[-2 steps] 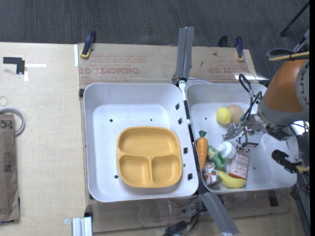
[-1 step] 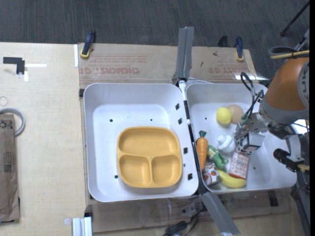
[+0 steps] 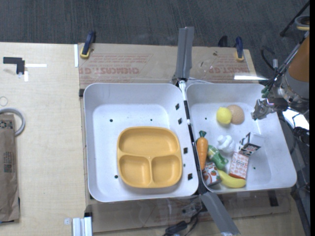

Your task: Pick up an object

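The lemon [image 3: 224,115] is the thing I would go for, since it sits closest to my gripper [image 3: 259,109], a little to its left in the right bin [image 3: 283,173]. Going from the near edge of that bin to the far one: a banana [image 3: 231,180] lies at the front, well below the gripper, touching a red carton [image 3: 239,165]. A carrot [image 3: 202,151] stands along the bin's left wall. A small white thing [image 3: 225,142] and a little box [image 3: 250,146] come next, closer to the gripper. Then the lemon, touching a brown round thing [image 3: 237,114] that lies between it and the gripper. The gripper hangs over the bin's far right side with nothing in it. I cannot tell if it is open or closed.

I think the lemon could roll away, because it is round and smooth. The gripper might also bump the brown thing first. The yellow plate [image 3: 149,157] in the left bin [image 3: 93,146] is far off.
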Motion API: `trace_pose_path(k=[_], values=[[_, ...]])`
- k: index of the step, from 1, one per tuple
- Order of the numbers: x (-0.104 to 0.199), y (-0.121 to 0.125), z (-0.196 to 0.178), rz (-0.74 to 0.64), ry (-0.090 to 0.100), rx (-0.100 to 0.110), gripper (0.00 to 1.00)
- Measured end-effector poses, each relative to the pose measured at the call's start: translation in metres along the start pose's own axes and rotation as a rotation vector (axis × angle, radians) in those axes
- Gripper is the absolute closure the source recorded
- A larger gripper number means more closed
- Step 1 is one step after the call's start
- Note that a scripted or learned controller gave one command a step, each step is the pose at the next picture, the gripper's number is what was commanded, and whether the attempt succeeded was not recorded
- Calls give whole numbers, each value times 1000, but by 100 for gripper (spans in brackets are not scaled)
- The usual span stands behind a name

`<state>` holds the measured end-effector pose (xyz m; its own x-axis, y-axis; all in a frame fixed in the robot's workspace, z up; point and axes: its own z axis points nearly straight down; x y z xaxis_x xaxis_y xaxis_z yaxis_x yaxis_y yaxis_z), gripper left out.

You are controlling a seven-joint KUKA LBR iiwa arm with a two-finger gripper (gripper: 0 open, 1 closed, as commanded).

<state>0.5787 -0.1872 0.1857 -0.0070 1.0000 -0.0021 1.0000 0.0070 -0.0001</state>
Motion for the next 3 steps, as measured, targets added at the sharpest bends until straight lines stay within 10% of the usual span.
trace_pose_path(k=[1, 2, 3], values=[[0, 0, 0, 0, 0, 1, 0], [29, 37, 94, -134, 1, 0, 0], [51, 81, 93, -97, 0, 0, 0]])
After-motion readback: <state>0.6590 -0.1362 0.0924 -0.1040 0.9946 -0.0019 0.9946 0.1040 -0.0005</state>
